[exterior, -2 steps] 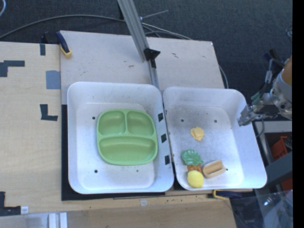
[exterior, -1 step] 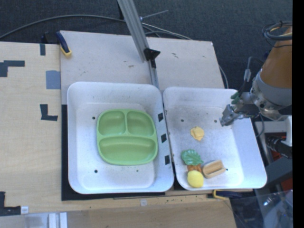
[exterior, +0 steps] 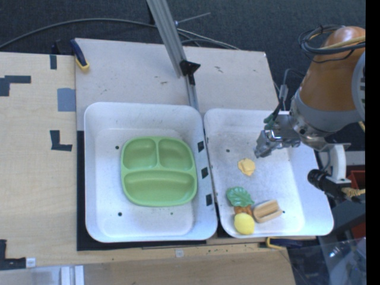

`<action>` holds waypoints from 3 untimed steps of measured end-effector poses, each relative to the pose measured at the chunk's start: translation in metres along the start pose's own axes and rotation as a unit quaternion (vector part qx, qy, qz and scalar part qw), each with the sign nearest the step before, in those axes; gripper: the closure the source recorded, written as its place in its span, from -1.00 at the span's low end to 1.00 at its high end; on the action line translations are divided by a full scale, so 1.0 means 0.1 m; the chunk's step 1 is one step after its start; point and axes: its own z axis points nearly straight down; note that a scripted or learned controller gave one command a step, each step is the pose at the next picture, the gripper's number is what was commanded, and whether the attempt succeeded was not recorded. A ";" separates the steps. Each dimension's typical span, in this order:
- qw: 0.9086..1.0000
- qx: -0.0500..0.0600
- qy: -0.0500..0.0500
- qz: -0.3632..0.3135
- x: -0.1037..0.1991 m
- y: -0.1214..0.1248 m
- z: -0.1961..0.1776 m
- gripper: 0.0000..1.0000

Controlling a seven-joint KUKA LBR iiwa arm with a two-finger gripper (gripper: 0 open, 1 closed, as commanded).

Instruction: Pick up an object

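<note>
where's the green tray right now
The green tray lies in the middle of the left bin in the camera view, across the divide from the small items in the right bin.

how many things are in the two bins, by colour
green: 2, divided plate in the left bin, leafy toy in the right bin
yellow: 2, pale lump, round piece
tan: 1, block
total: 5
</note>
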 end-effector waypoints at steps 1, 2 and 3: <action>1.000 0.000 0.000 0.000 0.49 0.03 0.01 1.00; 1.000 0.002 -0.001 0.000 1.02 0.08 0.23 1.00; 1.000 0.000 -0.001 0.000 1.53 0.09 0.24 1.00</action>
